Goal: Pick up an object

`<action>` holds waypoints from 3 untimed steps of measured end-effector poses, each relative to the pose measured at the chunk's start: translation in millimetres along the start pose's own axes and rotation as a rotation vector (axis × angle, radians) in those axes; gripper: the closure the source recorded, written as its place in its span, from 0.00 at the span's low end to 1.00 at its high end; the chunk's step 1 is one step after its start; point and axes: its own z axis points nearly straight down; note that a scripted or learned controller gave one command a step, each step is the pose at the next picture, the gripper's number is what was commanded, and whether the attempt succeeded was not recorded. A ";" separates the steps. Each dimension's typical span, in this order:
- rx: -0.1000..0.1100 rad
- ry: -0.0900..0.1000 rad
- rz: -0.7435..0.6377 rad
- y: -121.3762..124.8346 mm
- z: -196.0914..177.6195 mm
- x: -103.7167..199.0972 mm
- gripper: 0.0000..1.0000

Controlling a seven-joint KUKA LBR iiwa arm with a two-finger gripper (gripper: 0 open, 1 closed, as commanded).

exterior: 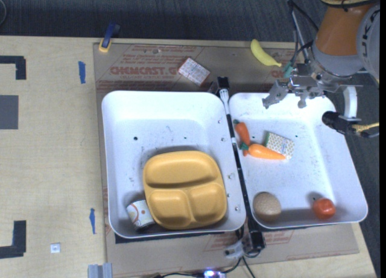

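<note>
My gripper (284,99) hangs over the far edge of the right bin (344,168), open, with nothing between its fingers. Below it in that bin lie a small orange carrot (241,132), a larger carrot (266,152) and a patterned packet (280,144) touching the larger carrot. Near the bin's front wall sit a brown potato (267,205) and a red tomato (324,208). The left bin (120,126) holds a yellow compartment tray (184,187) and a small white ball (139,213) beside its front left corner.
Behind the bins on the cardboard lie a yellow banana (264,53), a patterned card (193,70) and a blue and yellow clip (108,37). A black cable end (338,121) juts over the right bin's right wall. The arm fills the upper right.
</note>
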 end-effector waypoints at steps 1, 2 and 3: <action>-0.012 -0.004 0.000 -33.3 111.7 2.4 0.00; -0.003 -0.001 0.002 -78.3 124.2 10.4 0.00; -0.001 -0.001 0.002 -158.6 124.7 3.5 0.00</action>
